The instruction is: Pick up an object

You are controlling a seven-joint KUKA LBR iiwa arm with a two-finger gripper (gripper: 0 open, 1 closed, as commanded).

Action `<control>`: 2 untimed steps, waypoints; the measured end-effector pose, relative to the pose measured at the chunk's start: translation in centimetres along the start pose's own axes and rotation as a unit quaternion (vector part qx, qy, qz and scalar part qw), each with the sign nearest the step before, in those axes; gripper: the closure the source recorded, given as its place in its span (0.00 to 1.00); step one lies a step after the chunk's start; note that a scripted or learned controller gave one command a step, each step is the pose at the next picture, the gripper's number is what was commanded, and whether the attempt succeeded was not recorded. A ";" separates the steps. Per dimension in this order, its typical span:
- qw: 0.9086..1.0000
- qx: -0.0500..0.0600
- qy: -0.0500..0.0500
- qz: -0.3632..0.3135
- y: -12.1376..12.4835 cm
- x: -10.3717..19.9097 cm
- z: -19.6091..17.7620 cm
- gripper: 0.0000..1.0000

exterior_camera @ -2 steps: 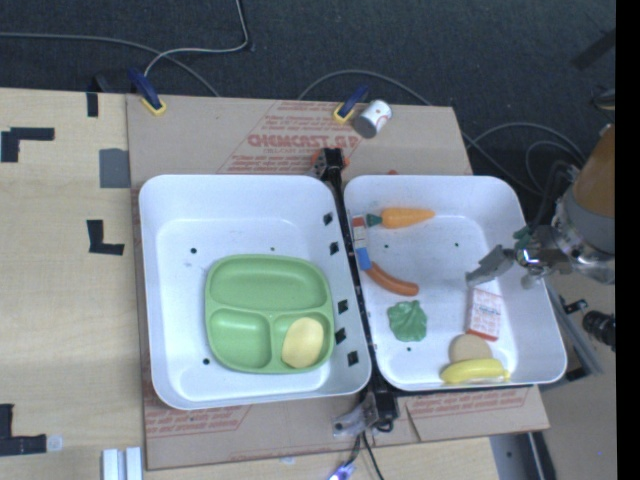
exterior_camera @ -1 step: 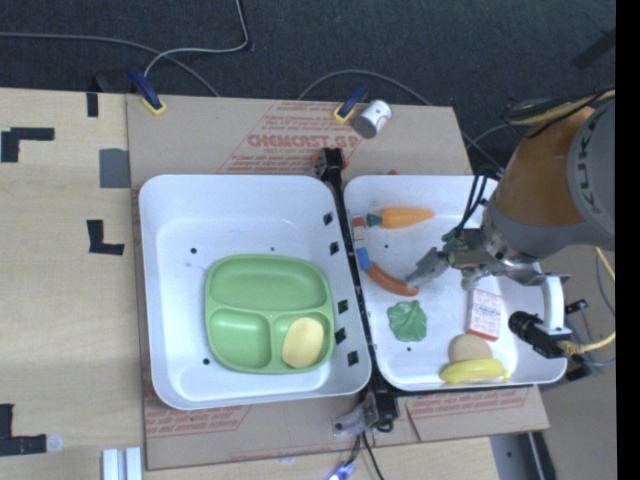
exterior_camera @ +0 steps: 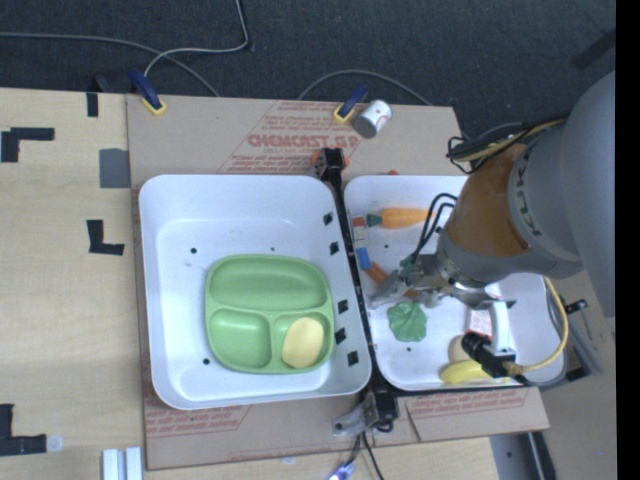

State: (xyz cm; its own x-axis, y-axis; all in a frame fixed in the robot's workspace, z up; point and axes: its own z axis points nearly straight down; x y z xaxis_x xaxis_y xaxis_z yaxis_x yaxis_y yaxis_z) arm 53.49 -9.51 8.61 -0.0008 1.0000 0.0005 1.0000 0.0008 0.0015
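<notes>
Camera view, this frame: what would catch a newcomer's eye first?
The grey arm with its orange band looms in from the right, over the right bin. In the left bin a green divided tray carries a pale yellow object in its lower right compartment. Under the arm, the right bin shows a green object, an orange one and a yellow one.

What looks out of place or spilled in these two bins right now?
Nothing stands out. The green tray lies flat in the left bin with a yellow item in one compartment; the right bin holds loose small items under the arm.
</notes>
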 end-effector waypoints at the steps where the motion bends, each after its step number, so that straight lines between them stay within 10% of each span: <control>1: 1.000 0.001 -0.001 0.000 -3.8 -0.3 -0.2 0.00; 2: 1.000 0.001 0.000 0.000 -3.7 -0.3 -1.2 1.00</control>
